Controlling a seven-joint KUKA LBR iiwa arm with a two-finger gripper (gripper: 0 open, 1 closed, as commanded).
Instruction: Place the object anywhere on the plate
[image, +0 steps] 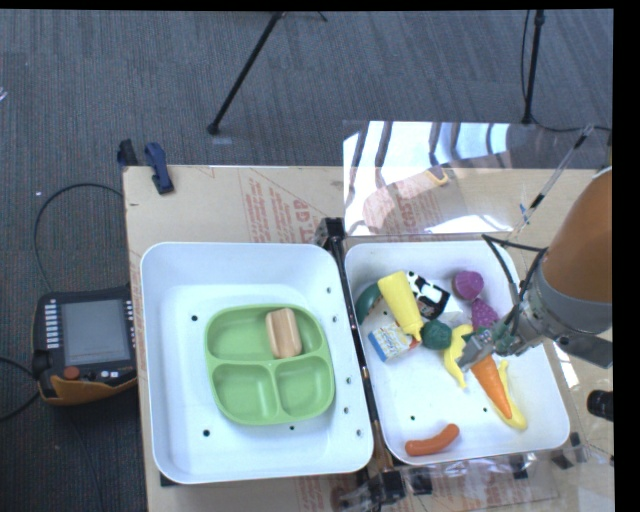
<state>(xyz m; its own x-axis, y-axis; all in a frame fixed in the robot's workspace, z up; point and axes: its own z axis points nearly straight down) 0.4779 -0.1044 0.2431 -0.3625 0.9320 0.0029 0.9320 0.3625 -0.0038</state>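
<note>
Two white bins (160, 300) on bench (240, 205)

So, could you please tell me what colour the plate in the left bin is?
Light green plate, clearest in the camera view.

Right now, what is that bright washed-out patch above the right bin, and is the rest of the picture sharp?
In the camera view, the patch looks like glare on a shiny sheet behind the right bin, with pale streaks and reflections across it. The green plate and the toys are fairly sharp and evenly lit. The arm at the right edge looks soft, and the hand is too small to read clearly.
</note>
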